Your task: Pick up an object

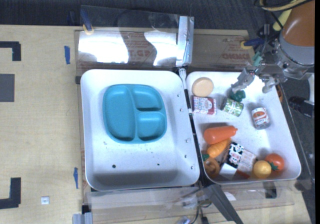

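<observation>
The arm is reaching in from 3 o'clock, its upper part cut off by the frame edge. The fingers are hanging spread w/ nothing between them, over the right bin at its 12 o'clock rim. A green-label can is sitting just below them; label writing on it and on the red-white packet is too blurry to read. Carrot is lying near bin centre.
</observation>
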